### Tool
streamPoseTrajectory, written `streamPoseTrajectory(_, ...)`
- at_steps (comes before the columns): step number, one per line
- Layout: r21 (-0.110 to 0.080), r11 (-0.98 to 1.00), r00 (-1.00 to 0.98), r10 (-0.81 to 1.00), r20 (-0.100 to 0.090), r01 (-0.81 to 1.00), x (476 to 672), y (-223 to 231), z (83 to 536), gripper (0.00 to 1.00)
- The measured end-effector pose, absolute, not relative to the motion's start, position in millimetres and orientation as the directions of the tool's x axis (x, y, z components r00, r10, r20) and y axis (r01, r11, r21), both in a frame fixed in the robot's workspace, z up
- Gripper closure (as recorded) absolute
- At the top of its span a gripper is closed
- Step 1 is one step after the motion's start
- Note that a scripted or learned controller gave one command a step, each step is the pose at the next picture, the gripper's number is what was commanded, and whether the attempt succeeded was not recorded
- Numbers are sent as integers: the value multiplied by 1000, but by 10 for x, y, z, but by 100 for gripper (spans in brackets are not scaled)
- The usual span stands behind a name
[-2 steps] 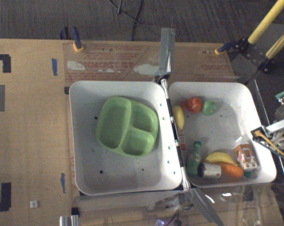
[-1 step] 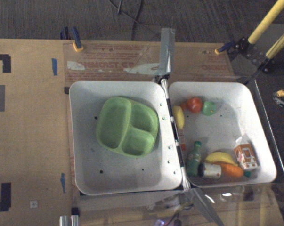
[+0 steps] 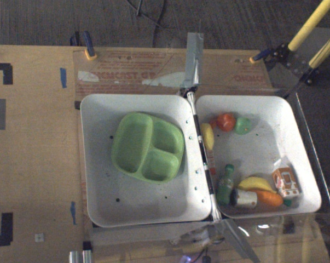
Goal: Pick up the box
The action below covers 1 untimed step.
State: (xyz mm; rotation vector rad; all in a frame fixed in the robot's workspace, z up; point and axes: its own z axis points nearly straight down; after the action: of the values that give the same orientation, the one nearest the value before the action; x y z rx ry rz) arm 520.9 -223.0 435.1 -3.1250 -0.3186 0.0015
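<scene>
The box (image 3: 285, 181) sits in the right bin (image 3: 266, 106), tucked near that bin's right wall toward its near corner. It's a small orange and white carton, lying tilted, and nothing is gripping it. As for the gripper, I can't tell what state it's in from this shot, so I won't guess.

Using the box as the reference: just to its left is a banana (image 3: 254, 183), and right below that banana lies a carrot (image 3: 269, 199), which nearly touches the box's lower left corner. Left of the carrot is a small dark can (image 3: 244, 198) on its side, and past that a green bottle (image 3: 226, 184) standing close to the divider between the bins. A tiny green thing (image 3: 287, 203) sits just under the box, too small to make out.

Well away from the box, toward the far side of the same bin, there's a tomato (image 3: 226, 121) with a green apple (image 3: 242, 126) touching it on the right, and a yellow lemon-ish piece (image 3: 207, 136) against the divider.

The left bin (image 3: 99, 190) holds a green divided plate (image 3: 148, 146), well apart from the box. Both bins rest on the cardboard-covered counter (image 3: 33, 147).
</scene>
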Motion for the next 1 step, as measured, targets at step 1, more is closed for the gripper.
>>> streamPoseTrajectory(1,-1,-979,979,202,-2,202,5209,-2228,4348,0)
